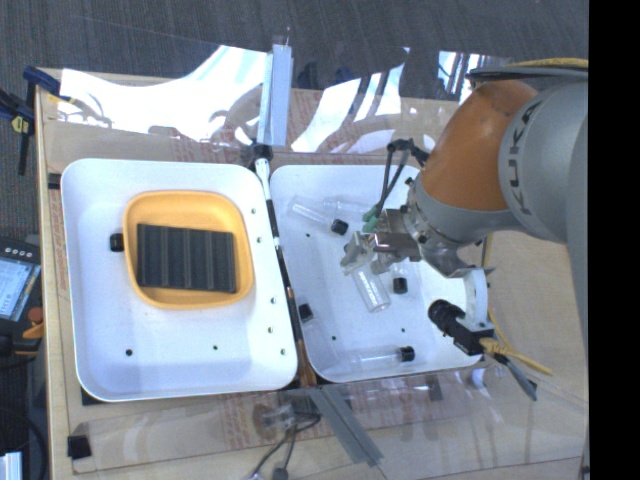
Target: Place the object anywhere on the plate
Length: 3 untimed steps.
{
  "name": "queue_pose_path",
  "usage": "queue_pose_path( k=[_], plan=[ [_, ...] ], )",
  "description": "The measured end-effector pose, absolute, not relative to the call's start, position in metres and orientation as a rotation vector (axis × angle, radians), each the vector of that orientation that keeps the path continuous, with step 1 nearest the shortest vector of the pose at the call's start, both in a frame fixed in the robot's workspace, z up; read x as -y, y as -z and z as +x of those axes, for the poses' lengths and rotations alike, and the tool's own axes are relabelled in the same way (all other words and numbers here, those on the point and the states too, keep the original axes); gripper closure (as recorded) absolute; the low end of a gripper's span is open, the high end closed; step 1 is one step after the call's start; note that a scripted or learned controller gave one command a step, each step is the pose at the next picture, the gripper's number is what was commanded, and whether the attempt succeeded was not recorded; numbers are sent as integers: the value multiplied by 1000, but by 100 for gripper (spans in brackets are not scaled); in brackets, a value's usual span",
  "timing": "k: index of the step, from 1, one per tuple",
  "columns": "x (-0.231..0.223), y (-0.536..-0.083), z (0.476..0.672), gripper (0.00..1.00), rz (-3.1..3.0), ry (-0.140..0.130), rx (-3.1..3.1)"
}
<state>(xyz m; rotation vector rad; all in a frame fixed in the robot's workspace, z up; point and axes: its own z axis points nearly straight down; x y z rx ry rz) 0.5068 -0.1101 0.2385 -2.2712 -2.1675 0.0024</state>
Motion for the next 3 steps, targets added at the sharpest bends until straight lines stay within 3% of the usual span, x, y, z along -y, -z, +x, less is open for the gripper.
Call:
queue_pose_path(
  k=[1, 3],
  plan=[
    [97, -239, 564, 100, -2074, -2, 2358],
    [41, -191, 648, 100, -1623, 1, 2690]
  ],
)
